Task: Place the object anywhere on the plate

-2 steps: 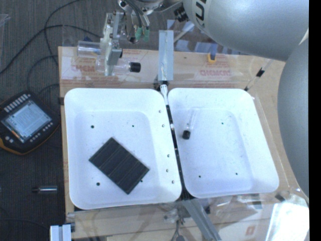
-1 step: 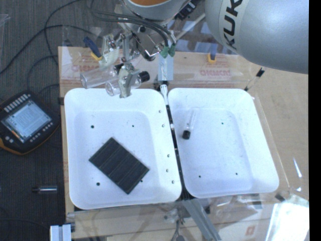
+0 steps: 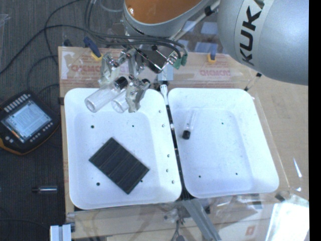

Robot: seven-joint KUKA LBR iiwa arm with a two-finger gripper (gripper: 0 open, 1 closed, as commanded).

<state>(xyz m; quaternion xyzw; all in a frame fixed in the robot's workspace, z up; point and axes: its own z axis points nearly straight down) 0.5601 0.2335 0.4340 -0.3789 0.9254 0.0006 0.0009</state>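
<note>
Over the left bin (image 3: pixel 80 185), the jaws (image 3: pixel 120 92) pinch a clear tube (image 3: pixel 100 99), above the dark plate (image 3: pixel 119 165).

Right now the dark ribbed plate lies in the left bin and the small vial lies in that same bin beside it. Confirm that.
Not quite. The plate does lie in the left bin, but the vial lies in the right bin, near its left wall. The camera view shows it across the divide from the plate, not beside it.

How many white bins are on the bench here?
2: the left bin holds a dark ribbed plate; the right bin holds a small clear vial.
</note>
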